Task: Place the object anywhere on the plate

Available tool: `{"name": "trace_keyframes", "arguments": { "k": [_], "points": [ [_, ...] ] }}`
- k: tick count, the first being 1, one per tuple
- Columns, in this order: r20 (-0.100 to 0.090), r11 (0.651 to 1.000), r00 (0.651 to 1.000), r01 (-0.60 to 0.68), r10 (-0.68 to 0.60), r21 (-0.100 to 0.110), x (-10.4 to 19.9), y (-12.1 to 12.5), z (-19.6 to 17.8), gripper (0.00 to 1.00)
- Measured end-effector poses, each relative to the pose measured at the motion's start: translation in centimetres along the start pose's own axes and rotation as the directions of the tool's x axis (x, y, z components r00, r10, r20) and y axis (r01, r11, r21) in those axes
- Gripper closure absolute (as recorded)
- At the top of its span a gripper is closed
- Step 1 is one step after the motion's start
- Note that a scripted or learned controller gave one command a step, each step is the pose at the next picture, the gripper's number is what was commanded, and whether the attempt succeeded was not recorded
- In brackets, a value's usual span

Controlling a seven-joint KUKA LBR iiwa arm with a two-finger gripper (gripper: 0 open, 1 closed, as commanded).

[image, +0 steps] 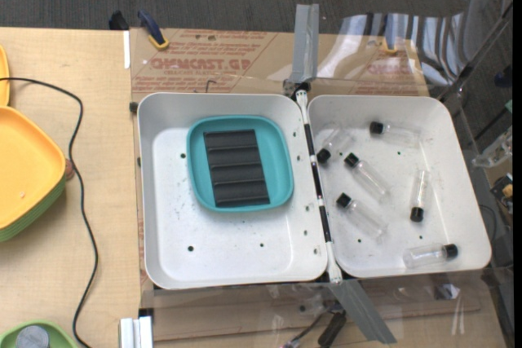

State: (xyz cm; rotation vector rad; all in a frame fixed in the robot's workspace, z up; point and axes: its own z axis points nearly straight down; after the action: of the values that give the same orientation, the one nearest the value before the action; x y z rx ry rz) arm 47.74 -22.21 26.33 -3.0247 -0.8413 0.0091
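A teal square plate [240, 163] with a dark ribbed insert lies in the left white bin [171, 200]. In the right white bin [457, 175] several clear vials with black caps lie scattered: one near the top [378, 127], one by the left wall [324, 154], one in the middle [364, 173], one lower down [357, 210], one at the right [418, 193] and one at the front right corner [431, 254].
A stack of yellow and green dishes [24, 171] sits on the wooden table at the left, with a black cable [81, 200] running past it. Cardboard [212, 61] lies behind the bins. A metal divider [306, 41] rises between them.
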Motion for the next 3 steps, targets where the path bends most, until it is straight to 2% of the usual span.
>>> {"name": "trace_keyframes", "arguments": {
  "k": [1,2,3],
  "points": [
    [0.000,1.000,1.000,-0.004,0.004,0.000,0.0,0.0,1.4,0.00],
    [0.000,0.998,0.998,-0.058,0.058,-0.002,0.8,0.5,-9.8,0.00],
    [0.001,0.992,0.992,-0.123,0.123,0.000,0.0,0.0,-5.4,0.00]
  ]
}}
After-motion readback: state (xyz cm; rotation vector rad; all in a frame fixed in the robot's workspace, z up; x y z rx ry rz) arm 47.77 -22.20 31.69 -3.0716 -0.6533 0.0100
